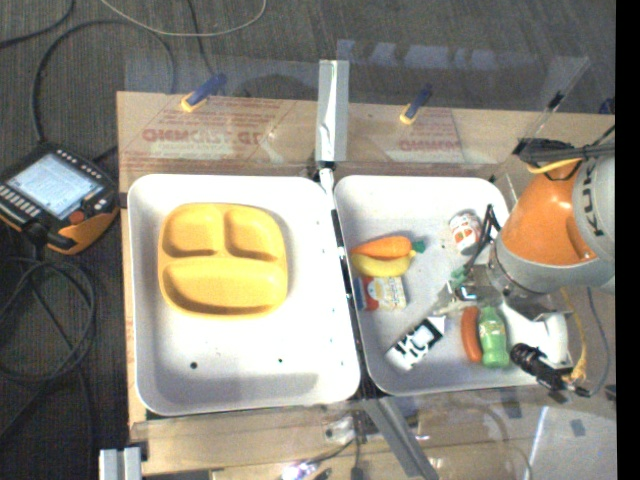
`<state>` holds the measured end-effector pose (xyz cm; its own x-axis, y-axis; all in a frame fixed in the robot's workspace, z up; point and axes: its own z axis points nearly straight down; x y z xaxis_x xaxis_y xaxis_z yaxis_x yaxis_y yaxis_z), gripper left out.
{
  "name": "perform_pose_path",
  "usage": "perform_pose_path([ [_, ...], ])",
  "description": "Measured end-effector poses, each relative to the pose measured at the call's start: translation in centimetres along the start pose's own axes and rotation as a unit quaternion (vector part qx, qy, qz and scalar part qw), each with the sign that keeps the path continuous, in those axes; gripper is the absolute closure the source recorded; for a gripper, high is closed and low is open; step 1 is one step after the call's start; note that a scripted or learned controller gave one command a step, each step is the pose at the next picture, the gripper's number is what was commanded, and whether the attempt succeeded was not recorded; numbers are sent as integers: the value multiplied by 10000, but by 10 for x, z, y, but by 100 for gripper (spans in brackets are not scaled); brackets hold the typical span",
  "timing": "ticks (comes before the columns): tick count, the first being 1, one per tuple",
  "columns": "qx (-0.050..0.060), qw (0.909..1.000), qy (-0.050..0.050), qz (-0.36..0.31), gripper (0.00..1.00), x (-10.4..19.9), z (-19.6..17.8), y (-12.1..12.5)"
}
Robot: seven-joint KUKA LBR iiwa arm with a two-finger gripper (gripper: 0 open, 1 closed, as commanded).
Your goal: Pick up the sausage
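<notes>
Two white bins sit side by side on the bench, meeting at a centre seam. The left bin (140, 368) carries a yellow tray (225, 258) toward its back-left corner, with bare floor along its front and right edges. The right bin (420, 190) is crowded. The sausage (470, 336), small and orange-red, lies near the front edge toward the right corner, touching a green block (492, 336) on its right side. A black-and-white carton (417, 342) lies just to its left, near the front edge. Closer to the seam, a carrot (385, 247) rests on a banana (380, 264), with a small packet (384, 291) just in front of them. A small can (463, 230) lies toward the back-right corner. The arm (545, 230) hangs over the bin's right edge, and the gripper (468, 286) sits just behind the sausage; whether its claw is spread or pressed together cannot be told. Open floor remains along the right bin's back edge. A pendant (55, 196) lies on the ground left of the bench.
</notes>
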<state>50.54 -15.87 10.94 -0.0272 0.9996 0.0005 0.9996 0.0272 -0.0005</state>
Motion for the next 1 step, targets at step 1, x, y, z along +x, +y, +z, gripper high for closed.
perform_pose_path([
  [1,-5,9994,-10,-346,100,62,-149,37],
])
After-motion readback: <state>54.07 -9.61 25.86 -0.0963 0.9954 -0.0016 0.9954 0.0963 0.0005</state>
